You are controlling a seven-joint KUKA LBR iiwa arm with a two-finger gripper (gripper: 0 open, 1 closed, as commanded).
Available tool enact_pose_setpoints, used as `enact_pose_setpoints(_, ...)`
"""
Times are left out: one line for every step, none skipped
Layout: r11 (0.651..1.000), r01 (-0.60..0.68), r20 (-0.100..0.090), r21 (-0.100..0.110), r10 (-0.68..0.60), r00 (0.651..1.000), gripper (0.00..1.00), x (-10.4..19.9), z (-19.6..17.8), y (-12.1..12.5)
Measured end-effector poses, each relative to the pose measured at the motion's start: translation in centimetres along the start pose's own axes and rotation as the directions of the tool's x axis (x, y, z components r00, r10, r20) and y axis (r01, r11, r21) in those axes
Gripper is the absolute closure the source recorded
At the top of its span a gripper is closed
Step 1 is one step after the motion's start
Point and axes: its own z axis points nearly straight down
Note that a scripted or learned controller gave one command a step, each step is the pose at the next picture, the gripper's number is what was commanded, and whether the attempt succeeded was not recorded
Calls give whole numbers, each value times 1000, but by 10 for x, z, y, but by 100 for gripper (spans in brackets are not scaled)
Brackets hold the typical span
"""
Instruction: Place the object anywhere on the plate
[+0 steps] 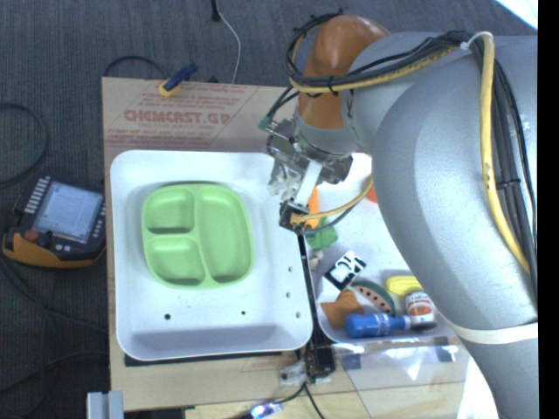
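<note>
Green 3-compartment plate [196,234] lies just left of the gripper [295,192]; whether that holds anything, I cannot tell.

Arm [454,173] — large, rounded links in smooth light grey, glossy enough to carry soft highlights. Orange band [341,46]: a domed, rust-orange collar set above the wrist. Black cables [384,68] run in a loose bundle across the upper link and loop around the orange collar; a yellow cable [493,147] follows the grey shell beside further black leads. Below the band, a darker grey ring [321,136] narrows toward the tool end. Gripper [284,177] — a compact cluster of bare silvery metal parts, its finer details too small to resolve.
</note>
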Motion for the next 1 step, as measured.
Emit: enact_pose_setpoints(990,139,6,-4,-139,990,100,-114,-1,19)
